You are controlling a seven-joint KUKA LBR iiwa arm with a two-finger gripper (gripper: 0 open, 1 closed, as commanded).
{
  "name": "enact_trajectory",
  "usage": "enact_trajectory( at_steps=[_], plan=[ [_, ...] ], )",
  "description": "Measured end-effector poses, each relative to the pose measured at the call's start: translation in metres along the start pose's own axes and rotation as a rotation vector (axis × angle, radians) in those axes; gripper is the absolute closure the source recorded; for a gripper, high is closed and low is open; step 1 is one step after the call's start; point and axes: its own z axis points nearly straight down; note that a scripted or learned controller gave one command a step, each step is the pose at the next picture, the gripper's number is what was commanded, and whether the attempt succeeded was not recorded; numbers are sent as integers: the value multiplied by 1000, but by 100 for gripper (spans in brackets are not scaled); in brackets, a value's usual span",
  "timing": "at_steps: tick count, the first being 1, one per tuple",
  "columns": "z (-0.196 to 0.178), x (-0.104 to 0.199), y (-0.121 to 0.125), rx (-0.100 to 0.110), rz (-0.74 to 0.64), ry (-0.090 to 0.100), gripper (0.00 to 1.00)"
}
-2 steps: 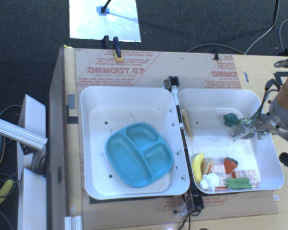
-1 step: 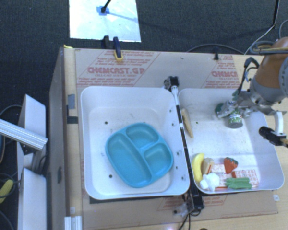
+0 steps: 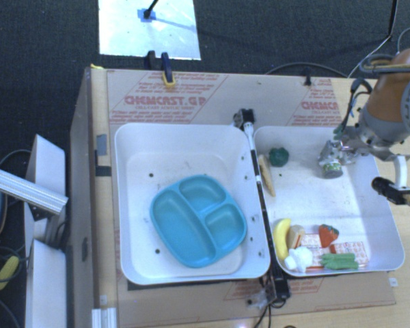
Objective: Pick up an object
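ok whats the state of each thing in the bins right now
blue tray: flat in the left bin, compartments bare
green toy: loose in the right bin, near the divider
banana: lying at the front with the other toys
gripper: low over the right bin

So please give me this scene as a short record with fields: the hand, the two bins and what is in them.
hand: over the back part of the right bin, low
left bin: blue divided plate
right bin: dark green item near back left; banana, white item, red item and green item at front
arm: enters from the right
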Motion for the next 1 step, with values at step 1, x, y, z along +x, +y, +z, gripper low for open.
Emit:
enact_trajectory(
  at_steps=[1],
  plan=[
    [-29, 8, -47, 4, 5, 1, 100]
  ],
)
